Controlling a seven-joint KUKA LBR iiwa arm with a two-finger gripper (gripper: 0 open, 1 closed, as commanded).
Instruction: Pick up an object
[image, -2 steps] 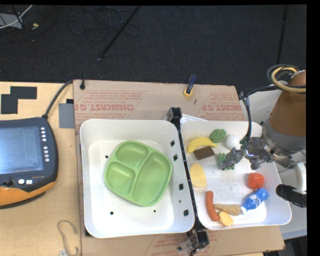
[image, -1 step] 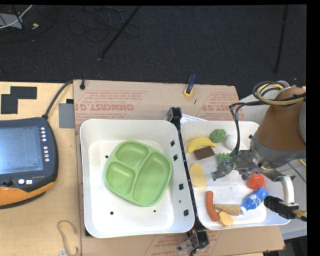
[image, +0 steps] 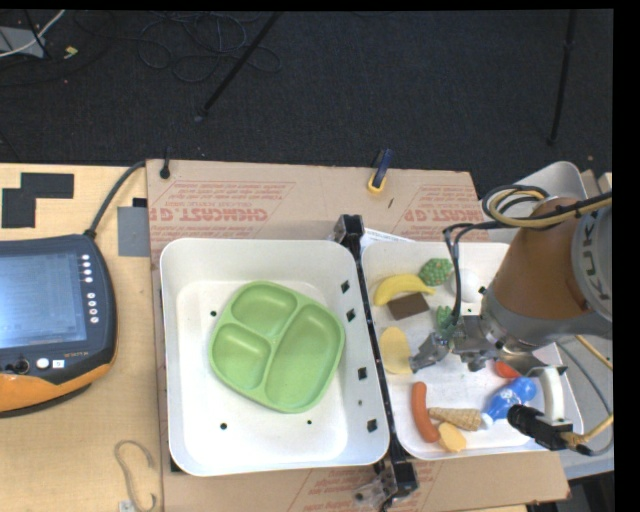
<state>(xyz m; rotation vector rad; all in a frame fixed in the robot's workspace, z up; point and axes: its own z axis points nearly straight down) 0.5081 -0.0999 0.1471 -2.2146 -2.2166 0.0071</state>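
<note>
The right bin (image: 470, 255) holds several toy foods: a yellow banana (image: 400, 289), a green broccoli piece (image: 435, 271), a brown block (image: 406, 307), a pale yellow slice (image: 395, 350), a red sausage (image: 423, 411), a tan cone (image: 455, 418) and a blue piece (image: 507, 399). My gripper (image: 441, 348) hangs low over the middle of this bin, just right of the yellow slice and below a small green piece (image: 443, 319). The wrist hides what lies under it.
The left bin (image: 190, 400) bears a green divided plate (image: 277, 345). A black divider (image: 365, 340) runs between the bins. A tablet-like pendant (image: 45, 305) lies at the far left of the bench. The arm's orange band (image: 540, 265) and its cables stand over the right bin's right side.
</note>
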